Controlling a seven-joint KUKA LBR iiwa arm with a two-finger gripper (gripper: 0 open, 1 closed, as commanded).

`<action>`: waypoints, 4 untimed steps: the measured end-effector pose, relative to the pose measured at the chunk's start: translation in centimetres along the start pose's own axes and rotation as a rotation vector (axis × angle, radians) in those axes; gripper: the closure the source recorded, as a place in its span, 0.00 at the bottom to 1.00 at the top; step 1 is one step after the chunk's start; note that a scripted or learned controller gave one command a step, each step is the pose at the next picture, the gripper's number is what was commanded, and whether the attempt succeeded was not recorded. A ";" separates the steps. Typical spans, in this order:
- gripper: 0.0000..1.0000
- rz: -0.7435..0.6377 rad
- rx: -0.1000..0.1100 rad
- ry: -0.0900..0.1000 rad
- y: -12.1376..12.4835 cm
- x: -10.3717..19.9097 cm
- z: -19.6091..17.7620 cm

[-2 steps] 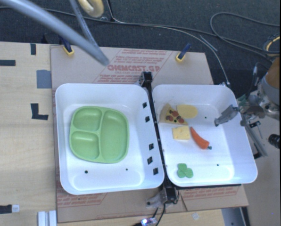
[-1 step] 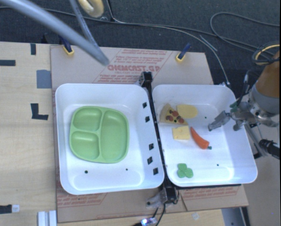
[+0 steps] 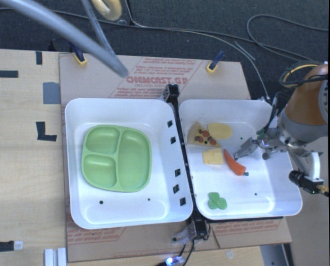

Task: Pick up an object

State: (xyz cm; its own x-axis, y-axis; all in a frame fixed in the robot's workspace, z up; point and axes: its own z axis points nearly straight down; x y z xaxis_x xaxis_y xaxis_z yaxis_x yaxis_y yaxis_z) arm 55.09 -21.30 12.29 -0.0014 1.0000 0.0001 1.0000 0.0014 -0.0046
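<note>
The right bin (image 3: 276, 201) holds several toy foods. A pizza slice (image 3: 201, 134) and a yellow piece (image 3: 220, 130) lie at its back left. In front of them are a pale yellow cheese square (image 3: 212, 157) and an orange carrot (image 3: 235, 163). A green broccoli piece (image 3: 216, 201) sits near the front wall. My gripper (image 3: 254, 149) hangs over the middle of the right bin, just right of the carrot and slightly behind it. It is open, with nothing between its fingers.
The left bin (image 3: 76, 204) holds a green divided plate (image 3: 117, 158). A black clip strip (image 3: 179, 159) runs along the wall between the bins. Cables (image 3: 253, 54) trail over the dark floor behind the bench.
</note>
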 end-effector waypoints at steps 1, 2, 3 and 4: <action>1.00 -0.001 -0.003 0.000 0.1 0.0 -1.2; 1.00 0.000 -0.010 -0.002 0.2 -0.4 -7.5; 1.00 0.000 -0.008 -0.002 0.6 -1.1 -12.1; 1.00 0.000 -0.009 -0.002 0.7 -1.0 -17.2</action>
State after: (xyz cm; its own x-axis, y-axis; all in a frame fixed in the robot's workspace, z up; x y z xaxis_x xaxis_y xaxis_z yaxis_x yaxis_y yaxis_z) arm 55.84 -22.35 29.48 -0.0017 1.0000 -0.0021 1.0000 0.0018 0.0043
